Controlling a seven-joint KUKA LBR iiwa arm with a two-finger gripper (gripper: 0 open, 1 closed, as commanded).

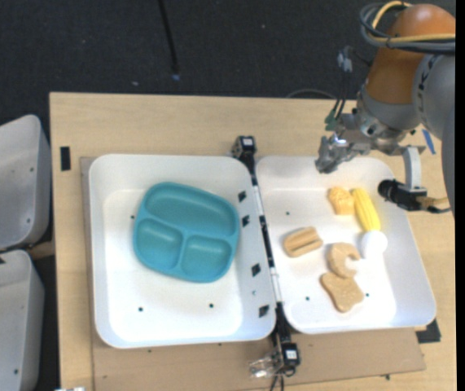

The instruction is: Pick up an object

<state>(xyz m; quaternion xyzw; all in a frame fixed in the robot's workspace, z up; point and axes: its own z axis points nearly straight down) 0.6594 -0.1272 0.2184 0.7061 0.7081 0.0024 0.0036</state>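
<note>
Corn cob (366, 207), yellow and lying lengthwise in the right bin (297, 177), sat nearest the fingers (328, 163), just below them and slightly to their right in the camera view, with a small orange-yellow piece (340, 199) touching its left side. Whether the fingers were spread or pressed together could not be told from the slanted view; nothing showed between them. They hung over the bin's upper rim, above bare white floor. A clean pick would have called for moving down-frame over the cob, turning to span its narrow width, and keeping clear of the neighbouring piece. Farther from the fingers lay a white ball (372, 242), a tan bread roll (302, 241), a curved pastry (344, 258) and a tan biscuit (341, 292). Beyond the divider, in the left bin (110, 316), rested a teal sectioned plate (186, 231) on the worktop (167, 108).
</note>
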